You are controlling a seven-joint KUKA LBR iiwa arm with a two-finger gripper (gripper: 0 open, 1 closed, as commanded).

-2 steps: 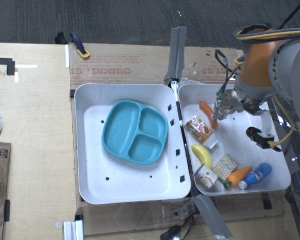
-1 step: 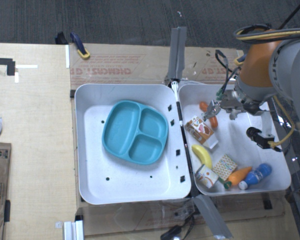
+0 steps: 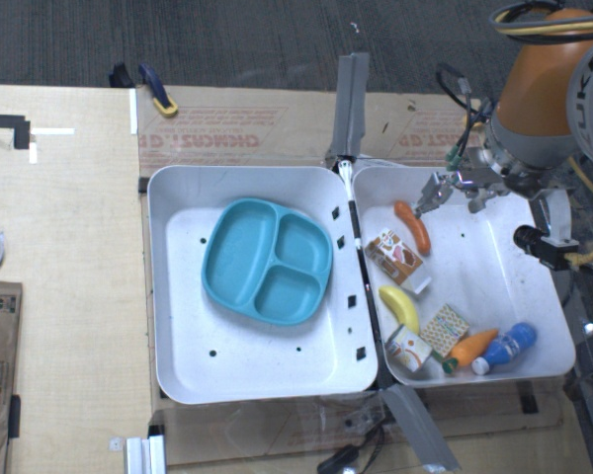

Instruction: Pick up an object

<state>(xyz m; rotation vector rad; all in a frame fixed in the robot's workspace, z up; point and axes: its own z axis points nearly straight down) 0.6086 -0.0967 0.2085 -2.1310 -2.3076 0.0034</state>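
The grey arm with its orange band (image 3: 549,77) reaches in from the right and hangs over the far end of the right-hand shallow white bin (image 3: 534,304). The left-hand white bin (image 3: 173,294) holds a teal plastic plate with three compartments (image 3: 268,261), lying flat near its middle. In the right bin the candidates lie loose: a small printed carton with brown and white panels (image 3: 395,256), a yellow banana-shaped toy (image 3: 400,307), a blue bottle with a white cap (image 3: 504,348), an orange carrot-shaped toy (image 3: 471,347), a flat tan checked packet (image 3: 445,328), a small white box (image 3: 408,349) and, nearest the tool, a red-orange sausage-shaped toy (image 3: 413,226). The two-finger gripper (image 3: 443,192) sits just beyond that sausage (apparently above it, not touching), and its fingers look parted, though at this slant that is hard to be sure of; nothing is between them. By my reading nothing has been picked yet: descent, closing and lifting all remain
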